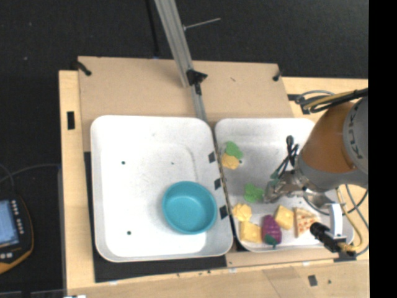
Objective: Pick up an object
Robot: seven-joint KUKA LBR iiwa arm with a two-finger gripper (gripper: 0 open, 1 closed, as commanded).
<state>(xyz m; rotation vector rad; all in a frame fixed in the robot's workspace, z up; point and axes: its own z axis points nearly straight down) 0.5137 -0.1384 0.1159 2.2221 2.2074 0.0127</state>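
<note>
The hand [277, 188] is low in the right bin [260, 132], near a green toy [252, 193]. I cannot tell how it is set. Nothing looks picked up yet, so grabbing and lifting remain.

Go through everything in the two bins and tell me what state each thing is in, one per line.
Blue bowl: upright, in the left bin.
Green and yellow piece: lying loose near the right bin's left wall.
Green block: lying free beside the gripper.
Purple toy: lying among yellow pieces at the front.
Pizza slice toy: flat on the floor.
</note>
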